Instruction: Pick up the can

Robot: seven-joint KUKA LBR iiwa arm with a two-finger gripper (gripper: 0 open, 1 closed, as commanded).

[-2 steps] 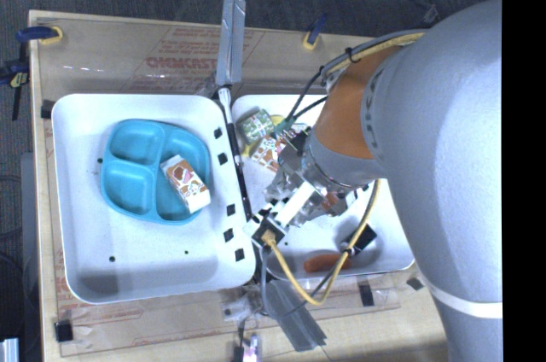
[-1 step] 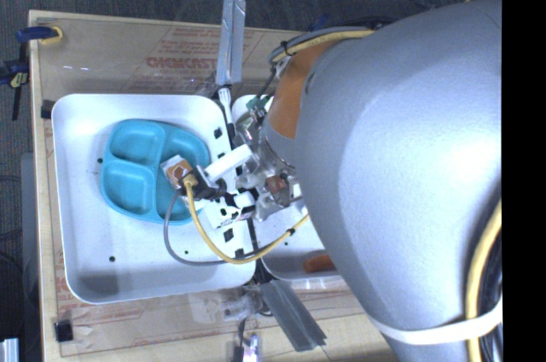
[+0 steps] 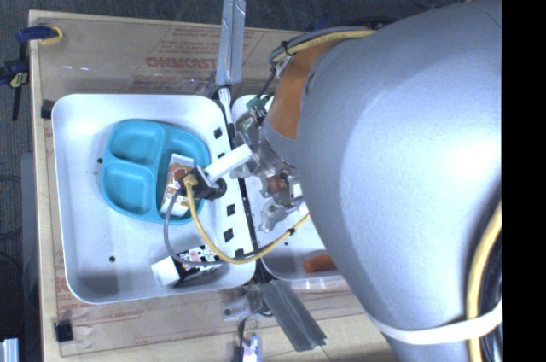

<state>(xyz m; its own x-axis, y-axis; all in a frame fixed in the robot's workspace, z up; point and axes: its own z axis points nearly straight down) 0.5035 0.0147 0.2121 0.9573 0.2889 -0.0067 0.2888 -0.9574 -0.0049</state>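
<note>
From my feed, the arm (image 3: 401, 181) reaches in from the right and covers most of the right-hand bin (image 3: 290, 273), with its orange band (image 3: 286, 100) just above the wrist. The gripper (image 3: 275, 196) hangs over the seam where the two bins meet, above the inner wall of the left-hand bin (image 3: 72, 181). Its working end is tucked under the wrist and cluttered with cable, so I cannot tell whether it is open or closed, and I see nothing held in it. In the left bin a blue divided plate (image 3: 136, 172) lies toward the far side. A small brown and white packet (image 3: 177, 181) rests tilted on the plate's right edge, close to the gripper. What I take for the can (image 3: 192, 260) lies on its side near the bin's front wall. It is a small thing with a white end and a black and white print, below the plate and apart from it, and the picture is too coarse for me to be sure of it. It sits below and to the left of the gripper, not touching it. In the visible corner of the right bin a small orange thing (image 3: 320, 264) lies beside the arm.
</note>
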